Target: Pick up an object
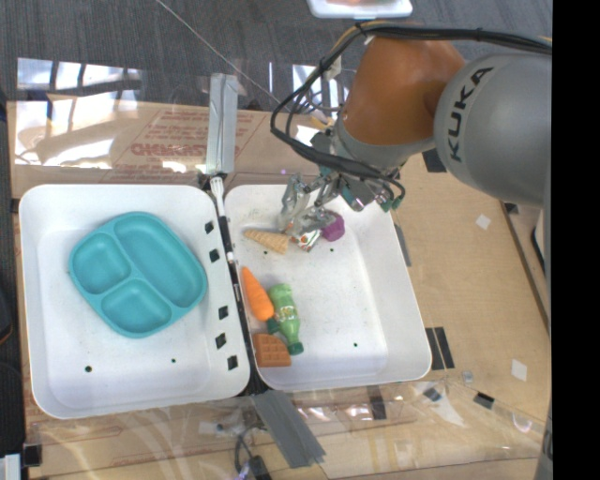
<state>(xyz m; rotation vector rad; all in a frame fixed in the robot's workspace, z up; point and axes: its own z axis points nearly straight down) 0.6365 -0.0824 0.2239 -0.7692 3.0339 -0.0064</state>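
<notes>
You can read "KUKA" on the grey arm [478,103]. Its gripper [302,214] hangs at the right bin's [394,319] far edge. Fingers look apart, over the purple toy [332,226] and cone [266,241].

We see a tan wooden bench [469,272] with black tape marks [439,348] and small white squares [482,222] on it. Behind the bins lies flattened brown cardboard [155,141] with red print. Dark grey ribbed floor [112,33] runs along the top. Clear plastic sheeting [375,412] glares at the front edge; a bright white light [359,7] sits top centre.
</notes>
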